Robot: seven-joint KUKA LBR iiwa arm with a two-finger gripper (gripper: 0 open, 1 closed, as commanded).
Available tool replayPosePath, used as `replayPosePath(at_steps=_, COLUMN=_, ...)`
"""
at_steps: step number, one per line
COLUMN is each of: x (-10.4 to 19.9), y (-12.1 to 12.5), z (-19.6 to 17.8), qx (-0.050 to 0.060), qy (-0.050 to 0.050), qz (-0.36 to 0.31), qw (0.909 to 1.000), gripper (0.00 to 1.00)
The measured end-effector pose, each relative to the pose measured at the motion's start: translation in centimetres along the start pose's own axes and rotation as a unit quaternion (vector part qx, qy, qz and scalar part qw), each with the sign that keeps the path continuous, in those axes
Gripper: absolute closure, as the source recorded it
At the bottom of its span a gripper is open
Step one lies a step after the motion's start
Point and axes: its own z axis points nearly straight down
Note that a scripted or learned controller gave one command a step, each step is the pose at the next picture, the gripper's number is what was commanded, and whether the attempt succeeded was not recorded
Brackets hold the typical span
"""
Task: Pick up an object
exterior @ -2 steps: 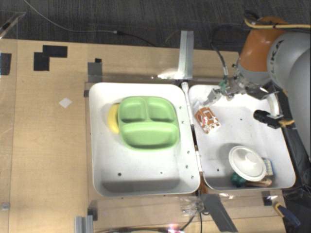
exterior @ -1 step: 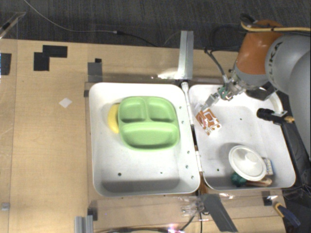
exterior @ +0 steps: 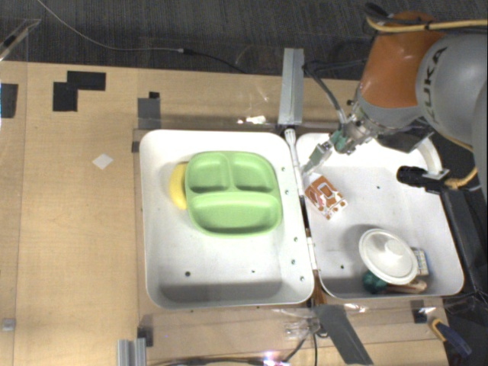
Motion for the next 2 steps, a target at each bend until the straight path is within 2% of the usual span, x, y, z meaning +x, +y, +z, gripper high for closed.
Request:
replayPosePath(at_steps=1, x=-2.9, y=-6.8, z=8.0, qx=0.002, qy=0.001, qz=-0.029, qw=0.9996, gripper=0.0)
replayPosePath(at_steps=2, x=-1.6, y=-4.4, z=0.1, qx=0.002, qy=0.001, qz=0.136, qw=0.9907, gripper=0.0)
